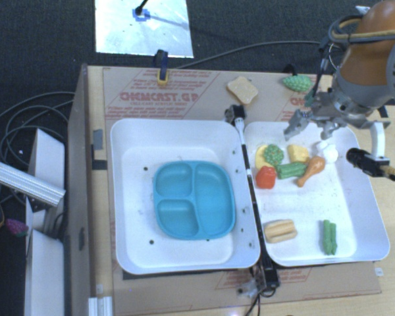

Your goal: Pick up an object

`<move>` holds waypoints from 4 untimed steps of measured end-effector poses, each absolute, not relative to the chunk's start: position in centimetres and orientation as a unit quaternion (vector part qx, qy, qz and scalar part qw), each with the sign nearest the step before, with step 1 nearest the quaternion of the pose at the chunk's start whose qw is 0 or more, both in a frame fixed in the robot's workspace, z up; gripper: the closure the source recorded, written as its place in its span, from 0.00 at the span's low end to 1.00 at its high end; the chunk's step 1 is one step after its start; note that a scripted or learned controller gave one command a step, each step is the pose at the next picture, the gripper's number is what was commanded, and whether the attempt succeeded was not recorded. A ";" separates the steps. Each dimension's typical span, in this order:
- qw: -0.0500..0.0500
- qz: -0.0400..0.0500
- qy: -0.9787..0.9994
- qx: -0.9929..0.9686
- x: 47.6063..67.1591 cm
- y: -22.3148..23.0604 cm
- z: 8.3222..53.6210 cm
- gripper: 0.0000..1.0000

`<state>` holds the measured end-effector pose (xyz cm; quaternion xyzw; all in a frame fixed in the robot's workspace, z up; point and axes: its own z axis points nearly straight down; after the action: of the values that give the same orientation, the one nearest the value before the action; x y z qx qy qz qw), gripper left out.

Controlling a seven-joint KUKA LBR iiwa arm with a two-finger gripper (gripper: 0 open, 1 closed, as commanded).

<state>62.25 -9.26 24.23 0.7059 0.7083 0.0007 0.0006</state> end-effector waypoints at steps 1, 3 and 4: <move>0.001 0.000 0.707 0.707 65.5 -14.4 17.8 0.00; 0.000 0.001 0.709 0.706 64.4 -8.5 9.8 0.00; 0.001 0.001 0.708 0.707 66.8 -11.9 9.8 0.00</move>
<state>66.77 -11.89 9.78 0.7066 0.7076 0.0008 0.0015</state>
